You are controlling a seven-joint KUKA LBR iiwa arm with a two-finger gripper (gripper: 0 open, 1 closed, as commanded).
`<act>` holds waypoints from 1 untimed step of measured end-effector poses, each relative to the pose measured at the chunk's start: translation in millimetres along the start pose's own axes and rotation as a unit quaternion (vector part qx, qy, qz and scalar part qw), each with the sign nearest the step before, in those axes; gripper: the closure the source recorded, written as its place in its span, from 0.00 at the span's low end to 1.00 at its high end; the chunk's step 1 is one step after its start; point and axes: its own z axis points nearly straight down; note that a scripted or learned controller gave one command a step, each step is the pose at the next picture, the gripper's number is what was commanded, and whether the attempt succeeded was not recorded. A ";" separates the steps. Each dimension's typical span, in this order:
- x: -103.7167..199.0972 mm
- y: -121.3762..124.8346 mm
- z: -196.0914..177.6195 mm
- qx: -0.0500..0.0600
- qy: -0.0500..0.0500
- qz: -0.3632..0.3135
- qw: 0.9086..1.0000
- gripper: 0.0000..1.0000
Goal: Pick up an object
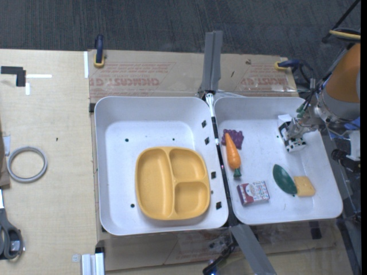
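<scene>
The right bin (321, 211) holds an orange carrot (232, 153) lying beside a purple bunch of grapes (235, 137) near its left wall. A small red and white box (253, 192) lies near the front. A dark green leaf-shaped piece (283, 178) touches a yellow chunk (304, 185) at the front right. My gripper (293, 139) hangs low over the bin's back right part, about a hand's width above the green piece. A small white thing with black marks (296, 145) sits right at its tips.
The left bin (109, 153) holds a yellow divided plate (172, 182). A grey upright post (212, 62) stands behind the bins' shared wall. A roll of tape (26, 164) and scissors (10, 240) lie on the wooden bench at the left.
</scene>
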 end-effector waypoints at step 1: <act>-0.5 0.9 0.0 -0.002 -0.001 0.000 1.000 0.00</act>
